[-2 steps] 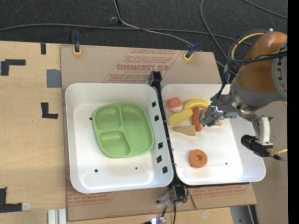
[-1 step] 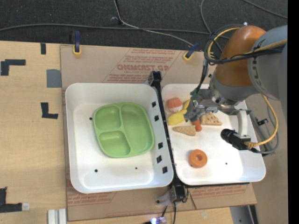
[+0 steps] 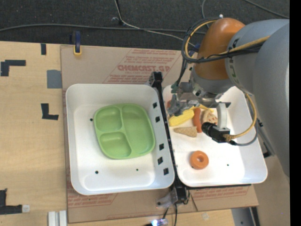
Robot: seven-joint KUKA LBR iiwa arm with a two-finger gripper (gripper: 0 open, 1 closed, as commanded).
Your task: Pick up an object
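The grey arm (image 3: 263, 79) with its orange band (image 3: 221, 46) fills the upper right of the frame, bent down over the right bin (image 3: 244, 173). Left of centre, the left bin (image 3: 80, 173) holds a green divided plate (image 3: 124, 130), lying flat near its middle. Both bins rest on a cardboard sheet (image 3: 136, 65) atop the wooden bench (image 3: 23, 140). The gripper (image 3: 181, 103) hangs low at the upper left of the right bin, just above a yellow banana-like piece (image 3: 181, 120); whether its fingers are apart or together cannot be told. Beside the yellow piece sit an orange carrot-like item (image 3: 197, 118) and, just below, a tan wedge (image 3: 186, 132). An orange ring (image 3: 199, 159) lies alone lower in the same bin, well apart from the cluster.
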